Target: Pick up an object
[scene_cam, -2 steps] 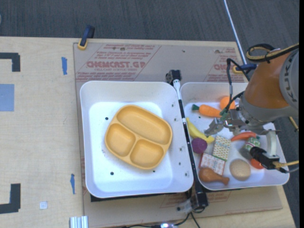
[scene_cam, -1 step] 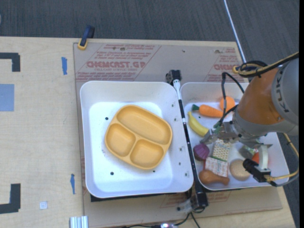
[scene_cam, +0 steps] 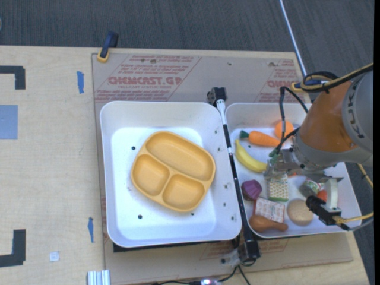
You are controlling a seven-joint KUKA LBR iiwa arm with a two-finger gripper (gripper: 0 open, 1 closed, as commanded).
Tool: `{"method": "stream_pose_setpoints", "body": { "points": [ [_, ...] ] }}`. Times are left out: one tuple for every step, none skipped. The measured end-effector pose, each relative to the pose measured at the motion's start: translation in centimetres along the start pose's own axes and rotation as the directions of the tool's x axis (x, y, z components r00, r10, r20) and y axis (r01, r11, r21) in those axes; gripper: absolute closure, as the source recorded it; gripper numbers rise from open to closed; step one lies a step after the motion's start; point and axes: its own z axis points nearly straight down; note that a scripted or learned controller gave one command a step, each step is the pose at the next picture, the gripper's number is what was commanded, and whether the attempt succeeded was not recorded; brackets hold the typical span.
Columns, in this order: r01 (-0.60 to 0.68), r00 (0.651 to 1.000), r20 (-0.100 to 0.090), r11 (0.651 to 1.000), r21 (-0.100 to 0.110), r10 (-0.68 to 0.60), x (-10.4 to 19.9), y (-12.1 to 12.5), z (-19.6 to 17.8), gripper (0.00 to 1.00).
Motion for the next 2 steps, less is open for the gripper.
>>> {"method": "stream_pose_setpoints", "body": {
  "points": [
    [0.000,1.000,0.000,1.000,0.001,0.000,0.0,0.0,0.1,0.00],
    [0.001,1.000,0.002,1.000,0.001,-0.001,0.3,-0.6,1.1,0.00]
  ]
}}
